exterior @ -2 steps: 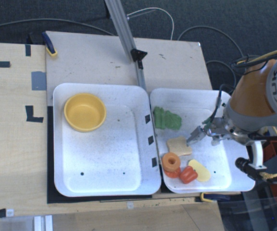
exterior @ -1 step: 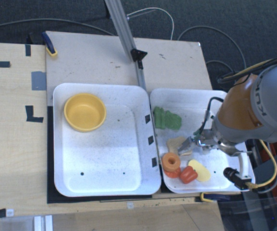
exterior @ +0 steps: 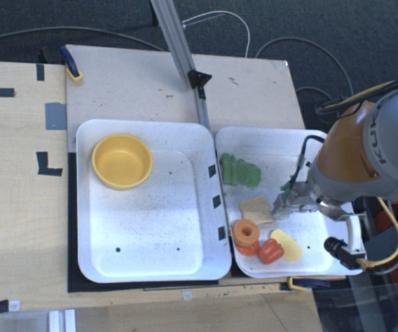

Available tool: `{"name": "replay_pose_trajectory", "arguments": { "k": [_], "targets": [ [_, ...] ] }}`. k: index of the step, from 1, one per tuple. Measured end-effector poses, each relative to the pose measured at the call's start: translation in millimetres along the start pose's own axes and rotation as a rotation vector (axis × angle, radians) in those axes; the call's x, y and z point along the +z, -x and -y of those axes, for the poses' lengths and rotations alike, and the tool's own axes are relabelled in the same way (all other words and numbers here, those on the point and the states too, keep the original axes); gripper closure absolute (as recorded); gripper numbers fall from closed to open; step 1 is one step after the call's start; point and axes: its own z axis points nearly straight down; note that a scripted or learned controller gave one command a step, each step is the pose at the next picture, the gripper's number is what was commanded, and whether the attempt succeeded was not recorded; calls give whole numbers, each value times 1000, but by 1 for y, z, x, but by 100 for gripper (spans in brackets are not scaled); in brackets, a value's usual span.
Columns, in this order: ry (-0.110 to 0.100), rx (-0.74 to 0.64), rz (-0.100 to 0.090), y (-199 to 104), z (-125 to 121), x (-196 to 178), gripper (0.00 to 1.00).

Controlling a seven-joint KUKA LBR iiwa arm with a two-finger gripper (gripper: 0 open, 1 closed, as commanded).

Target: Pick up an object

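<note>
In the right bin point(exterior: 268, 140) lie a green leafy toy point(exterior: 240, 171), a tan bread-like piece point(exterior: 256, 208), an orange ring point(exterior: 246, 232), a red pepper point(exterior: 269, 252) and a yellow piece point(exterior: 289, 246). My gripper point(exterior: 280, 207) reaches in from the right, low over the bin, its tip at the right edge of the tan piece. Whether it touches that piece cannot be told.
The left bin point(exterior: 150, 206) holds a yellow bowl point(exterior: 121, 160) in its far left corner. A grey metal pole point(exterior: 178, 37) slants down to the divide between the bins. The arm's body point(exterior: 358, 158) covers the right bin's right side.
</note>
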Motion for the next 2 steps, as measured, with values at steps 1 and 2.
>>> {"name": "replay_pose_trajectory", "arguments": {
  "k": [1, 2],
  "targets": [
    [7, 1, 2, 1, -3, -42, 100],
    [8, 0, 2, -3, -5, -85, 100]
  ]
}}
